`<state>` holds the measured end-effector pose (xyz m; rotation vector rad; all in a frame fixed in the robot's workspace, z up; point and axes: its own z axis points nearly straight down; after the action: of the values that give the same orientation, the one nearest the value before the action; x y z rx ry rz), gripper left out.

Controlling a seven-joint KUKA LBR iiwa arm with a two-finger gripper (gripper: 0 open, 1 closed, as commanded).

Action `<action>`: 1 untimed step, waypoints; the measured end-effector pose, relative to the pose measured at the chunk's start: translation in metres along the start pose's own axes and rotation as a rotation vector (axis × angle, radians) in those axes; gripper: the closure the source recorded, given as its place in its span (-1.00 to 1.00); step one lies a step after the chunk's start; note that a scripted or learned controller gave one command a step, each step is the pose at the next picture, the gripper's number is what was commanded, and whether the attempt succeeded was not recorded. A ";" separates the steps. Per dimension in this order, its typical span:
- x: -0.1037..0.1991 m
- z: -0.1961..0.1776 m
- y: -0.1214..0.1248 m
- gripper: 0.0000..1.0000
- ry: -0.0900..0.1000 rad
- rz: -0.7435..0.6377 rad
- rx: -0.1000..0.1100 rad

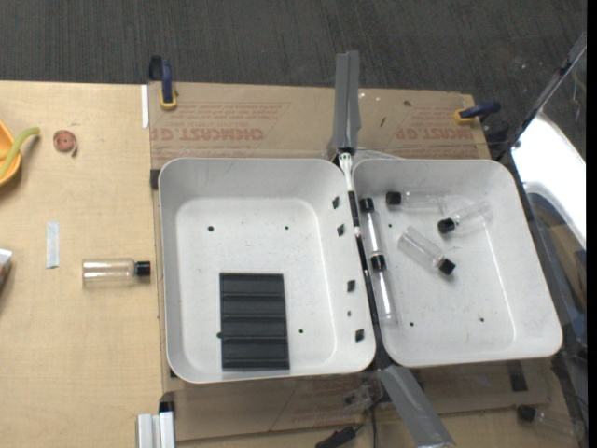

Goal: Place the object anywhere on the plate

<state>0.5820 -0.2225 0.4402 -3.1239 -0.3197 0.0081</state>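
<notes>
- Camera view: clear vials [427, 251] with black caps lie loose in the right bin [522, 334]; the black ribbed plate [253, 321] sits in the left bin [187, 203], well apart from them.
- I can't tell my claw's state here.
- I judge nothing is picked yet; my next move calls for reaching a vial, gripping it, and carrying it across.

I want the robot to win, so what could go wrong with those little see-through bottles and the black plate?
1. The clear vials in the right bin are round and lie on their sides, so one might roll or slip from a grasp.
2. Two slim vials lie tight against the bin's left wall, likely hard to grip.
3. The black ridged plate is in the left bin; a vial could roll off it.
</notes>
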 end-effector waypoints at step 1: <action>0.055 0.001 -0.014 -1.00 -0.001 -0.032 -0.001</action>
<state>0.6326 -0.1974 0.4389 -3.1192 -0.3690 0.0097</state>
